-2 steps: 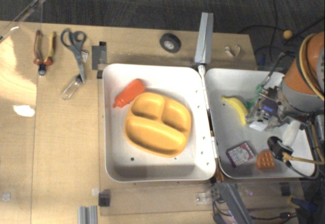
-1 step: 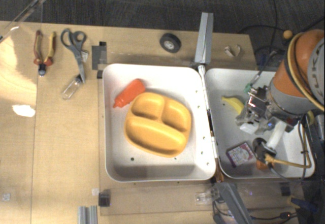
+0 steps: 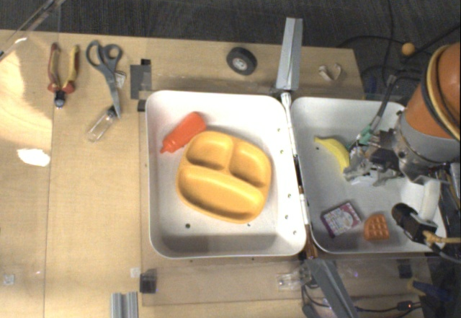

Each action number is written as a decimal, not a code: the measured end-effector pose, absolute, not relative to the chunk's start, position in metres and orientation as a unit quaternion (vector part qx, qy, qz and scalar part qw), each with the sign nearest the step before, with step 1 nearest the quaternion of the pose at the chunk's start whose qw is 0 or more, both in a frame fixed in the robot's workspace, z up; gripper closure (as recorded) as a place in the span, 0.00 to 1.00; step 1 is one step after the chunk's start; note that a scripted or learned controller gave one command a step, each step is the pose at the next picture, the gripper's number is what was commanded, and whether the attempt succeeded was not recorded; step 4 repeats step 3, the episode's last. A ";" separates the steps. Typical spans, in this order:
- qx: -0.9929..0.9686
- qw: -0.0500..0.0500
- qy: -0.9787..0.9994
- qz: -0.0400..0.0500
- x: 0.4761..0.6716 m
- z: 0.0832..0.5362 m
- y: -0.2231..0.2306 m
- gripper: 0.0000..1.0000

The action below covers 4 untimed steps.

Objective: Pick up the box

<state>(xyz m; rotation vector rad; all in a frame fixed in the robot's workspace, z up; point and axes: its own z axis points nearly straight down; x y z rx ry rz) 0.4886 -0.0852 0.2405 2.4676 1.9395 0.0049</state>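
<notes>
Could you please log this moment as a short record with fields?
left bin: yellow divided tray, orange bottle
right bin: banana, purple box, waffle
gripper: low in right bin beside banana, apart from purple box
bench: scissors, pliers, tape roll

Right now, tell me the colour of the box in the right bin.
Purple with a pale face, seen in the camera view: the box.

The pale wooden tabletop (image 3: 86, 201) bears two shallow white plastic bins, left (image 3: 162, 165) and right (image 3: 310, 165), touching. Left of the left bin lie grey-handled scissors (image 3: 108, 68) and red-handled pliers (image 3: 61, 71); a black tape roll (image 3: 242, 60) lies behind it.
</notes>
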 end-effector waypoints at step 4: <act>0.773 0.001 0.634 0.001 0.488 0.253 0.078 1.00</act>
